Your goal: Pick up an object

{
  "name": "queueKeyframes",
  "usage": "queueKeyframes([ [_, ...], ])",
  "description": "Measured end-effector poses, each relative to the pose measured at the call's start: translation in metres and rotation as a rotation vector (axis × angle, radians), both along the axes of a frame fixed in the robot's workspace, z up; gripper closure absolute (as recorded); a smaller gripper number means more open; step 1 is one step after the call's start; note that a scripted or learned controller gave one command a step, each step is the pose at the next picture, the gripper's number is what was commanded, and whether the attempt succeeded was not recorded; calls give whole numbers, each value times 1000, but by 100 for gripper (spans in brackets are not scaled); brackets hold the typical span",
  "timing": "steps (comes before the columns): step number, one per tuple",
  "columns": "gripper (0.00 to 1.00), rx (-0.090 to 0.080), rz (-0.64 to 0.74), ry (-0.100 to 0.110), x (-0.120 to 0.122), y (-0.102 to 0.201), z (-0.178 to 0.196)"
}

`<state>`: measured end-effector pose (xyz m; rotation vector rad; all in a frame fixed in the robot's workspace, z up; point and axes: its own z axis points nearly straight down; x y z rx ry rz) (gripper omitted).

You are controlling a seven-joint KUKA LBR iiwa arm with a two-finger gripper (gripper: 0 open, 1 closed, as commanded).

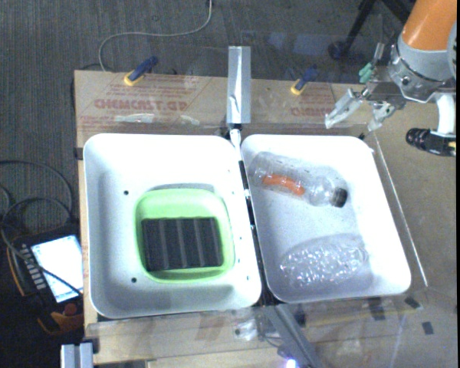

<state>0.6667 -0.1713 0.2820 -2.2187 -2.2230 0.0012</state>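
Observation:
A clear plastic bottle (297, 182) with an orange label and a dark cap lies on its side at the back of the right bin (383, 228). A crumpled clear plastic piece (323, 259) rests near that bin's front. A green tray (185, 236) with dark slots fills the middle of the left bin (107, 205). My gripper (356, 112) hangs above the back right corner of the right bin, beyond its rim, well apart from the bottle. Its two pale fingers are spread open with nothing between them.
A metal bracket (238, 83) stands upright behind the gap between the bins. Blue and yellow clamps (139, 70) hold a cardboard sheet at the back. Cables and a tablet (54, 263) lie on the floor at the left.

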Motion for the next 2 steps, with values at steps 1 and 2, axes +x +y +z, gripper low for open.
queueKeyframes([
  [1, 0, -4, -57, 1, 0, 5, -115],
  [2, 0, 1, 49, -2, -38, 3, -188],
])
